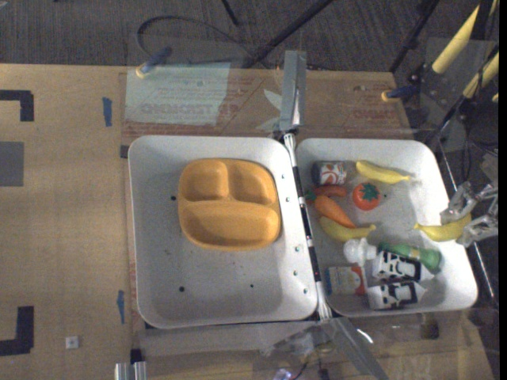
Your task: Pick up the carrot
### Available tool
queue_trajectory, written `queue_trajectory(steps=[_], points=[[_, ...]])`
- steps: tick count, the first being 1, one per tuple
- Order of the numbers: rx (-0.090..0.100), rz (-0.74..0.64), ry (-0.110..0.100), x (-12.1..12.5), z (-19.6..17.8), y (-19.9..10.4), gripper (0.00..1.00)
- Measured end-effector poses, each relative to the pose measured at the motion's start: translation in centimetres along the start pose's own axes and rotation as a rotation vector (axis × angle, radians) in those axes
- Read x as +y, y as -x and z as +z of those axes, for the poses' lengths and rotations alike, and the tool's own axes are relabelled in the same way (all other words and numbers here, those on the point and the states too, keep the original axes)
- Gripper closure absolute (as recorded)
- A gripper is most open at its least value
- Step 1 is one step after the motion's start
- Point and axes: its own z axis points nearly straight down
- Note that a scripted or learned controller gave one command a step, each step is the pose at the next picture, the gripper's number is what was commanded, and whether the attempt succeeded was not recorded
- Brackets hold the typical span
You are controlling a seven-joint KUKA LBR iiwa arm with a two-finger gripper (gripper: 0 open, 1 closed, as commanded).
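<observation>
carrot point(333, 210) lying in right bin point(457, 285), near its left wall, tip pointing toward upper left, thick end toward lower right. just below a red pepper-like piece point(330, 191), which sits under a small can point(330, 172). touching or nearly touching a yellow banana point(346, 229) at lower right end. tomato point(367, 196) just to the right, apart from carrot.

gripper point(469, 216) at right rim of right bin, metal fingers splayed over the edge. another banana point(444, 229) right beside it, its end at or under the fingertips; can't tell if pinched or merely touching. how far open: can't tell, too blurred. well apart from carrot, most of the bin's width between.

rest of right bin: third banana point(383, 172) along top, green bottle point(408, 256), white bottle point(358, 251), two black-and-white cartons point(394, 281) near bottom, small orange-and-white carton point(345, 279) at lower left.

left bin point(150, 236) with orange divided plate point(230, 203) in upper middle, three compartments.
</observation>
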Motion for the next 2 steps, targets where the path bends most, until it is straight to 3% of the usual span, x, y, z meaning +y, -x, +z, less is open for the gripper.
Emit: queue_trajectory(steps=[1,2], points=[[-0.005,0.016,-0.002,-2.1,2.8,4.6,1.00],[-0.001,-0.044,-0.001,0.3,2.6,-0.6,1.00]])
